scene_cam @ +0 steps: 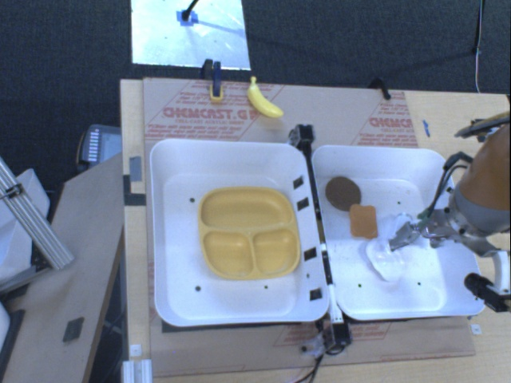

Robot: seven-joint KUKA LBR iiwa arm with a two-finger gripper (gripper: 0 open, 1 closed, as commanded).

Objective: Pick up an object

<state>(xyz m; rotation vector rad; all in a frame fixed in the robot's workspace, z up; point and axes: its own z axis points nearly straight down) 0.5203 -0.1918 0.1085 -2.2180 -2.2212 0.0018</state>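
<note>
Nearest to us, along the bench's front edge, a tangle of black clips and wires [329,340] sits below the seam between the two bins, too small for us to make out. We see the arm [485,190] enter from the right, cut off by the frame edge, its grey wrist bent down and leftward into the right bin [423,298]. Its claw [402,236] is low over a pale, whitish object [383,260] whose outline blurs into the bin floor; we cannot tell whether the claw is open, closed, or gripping it. Just left of the claw lies an orange block [363,221], and up and left of that a brown round disc [343,191]. Well left of the claw, the left bin [172,294] holds a yellow divided tray [245,231]. Far up and left of the claw, a banana [263,102] lies on the cardboard [335,114].
</note>
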